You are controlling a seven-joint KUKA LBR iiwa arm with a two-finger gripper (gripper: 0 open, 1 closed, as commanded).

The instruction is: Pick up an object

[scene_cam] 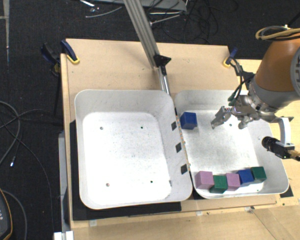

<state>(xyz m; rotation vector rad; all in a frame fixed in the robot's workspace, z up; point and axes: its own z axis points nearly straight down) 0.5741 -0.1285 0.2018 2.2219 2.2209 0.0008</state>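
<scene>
End effector (231,118) fingers spread, holding nothing, over rt bin (215,149), plywood bench (115,66), dark floor w/ cables (20,134).

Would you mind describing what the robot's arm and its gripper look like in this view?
The arm is bulky and rounded, with an orange band above a grey wrist section. A yellowish cable loops over its top and dark cables run beside the wrist. The gripper is a small grey metal assembly, and a black-and-white part juts from its side.
</scene>
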